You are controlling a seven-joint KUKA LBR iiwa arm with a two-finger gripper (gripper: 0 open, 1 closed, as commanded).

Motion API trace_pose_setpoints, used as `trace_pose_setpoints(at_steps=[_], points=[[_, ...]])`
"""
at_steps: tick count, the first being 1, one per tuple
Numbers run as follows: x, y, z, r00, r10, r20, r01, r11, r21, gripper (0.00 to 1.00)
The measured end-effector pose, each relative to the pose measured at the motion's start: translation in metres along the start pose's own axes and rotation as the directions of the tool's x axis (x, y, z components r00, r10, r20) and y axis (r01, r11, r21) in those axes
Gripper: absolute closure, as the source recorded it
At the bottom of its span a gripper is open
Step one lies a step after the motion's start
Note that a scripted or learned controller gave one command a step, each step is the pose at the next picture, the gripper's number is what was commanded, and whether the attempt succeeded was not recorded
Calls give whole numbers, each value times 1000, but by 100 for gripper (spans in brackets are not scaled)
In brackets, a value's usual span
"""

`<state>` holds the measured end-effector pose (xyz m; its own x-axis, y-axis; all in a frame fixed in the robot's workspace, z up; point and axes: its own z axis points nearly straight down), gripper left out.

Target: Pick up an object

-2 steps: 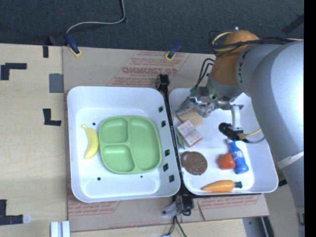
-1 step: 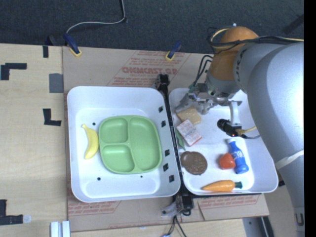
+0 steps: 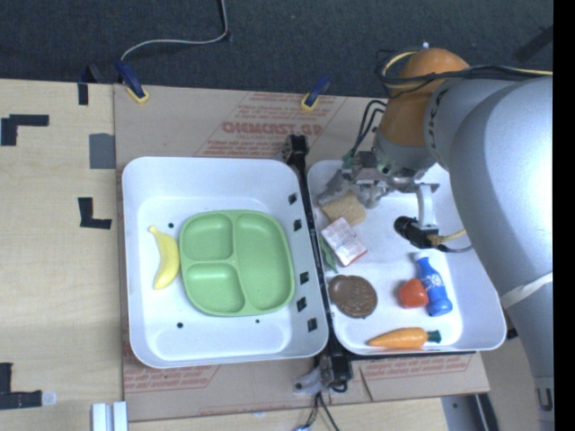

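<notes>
The grey arm's gripper (image 3: 359,183) hung over the right white bin (image 3: 476,317) beside a tan bread slice (image 3: 344,208), while a green divided plate (image 3: 238,262) and yellow banana (image 3: 165,257) lay in the left white bin (image 3: 144,187).

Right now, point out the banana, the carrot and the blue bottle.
banana (image 3: 164,259), camera view, middle of its curved body
carrot (image 3: 396,338), camera view, middle of the orange part
blue bottle (image 3: 435,286), camera view, middle of its body
</notes>
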<state>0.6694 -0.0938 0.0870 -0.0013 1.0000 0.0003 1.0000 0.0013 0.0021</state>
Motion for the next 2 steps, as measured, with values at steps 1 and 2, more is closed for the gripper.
trace_pose_setpoints(at_steps=[1, 2], points=[[0, 0, 0, 1000, 0, 0, 0, 1000, 0, 0], [-2, 0, 0, 1000, 0, 1, 0, 1000, 0, 0]])
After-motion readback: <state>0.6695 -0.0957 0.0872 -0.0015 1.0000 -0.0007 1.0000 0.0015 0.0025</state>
